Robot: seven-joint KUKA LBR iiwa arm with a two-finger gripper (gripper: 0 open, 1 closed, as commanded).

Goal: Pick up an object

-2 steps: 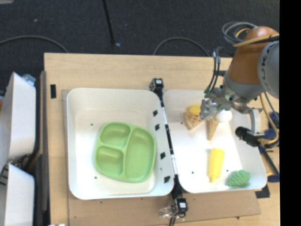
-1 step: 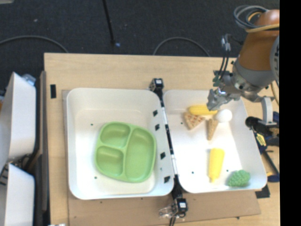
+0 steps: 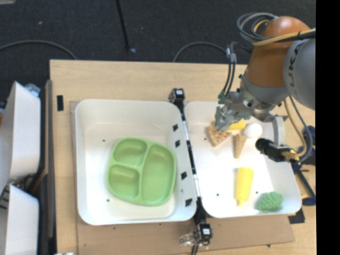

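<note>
My gripper (image 3: pixel 224 122) hangs low over the back of the right bin (image 3: pixel 212 195), right above a tan waffle-textured piece (image 3: pixel 218 136) and touching or nearly touching it. Close by lie a yellow piece (image 3: pixel 238 125), a white egg (image 3: pixel 253 129) and a tan cone (image 3: pixel 239 145). Further forward in the same bin are a yellow corn cob (image 3: pixel 243 184) and a green broccoli floret (image 3: pixel 270 201). Nothing shows as lifted off the bin floor.
The left bin (image 3: pixel 90 137) holds a green divided plate (image 3: pixel 142 171). A black-clipped divider (image 3: pixel 186 153) runs between the two bins. The wooden bench (image 3: pixel 122 73) surrounds them, with white boxes (image 3: pixel 21 121) at the far left.
</note>
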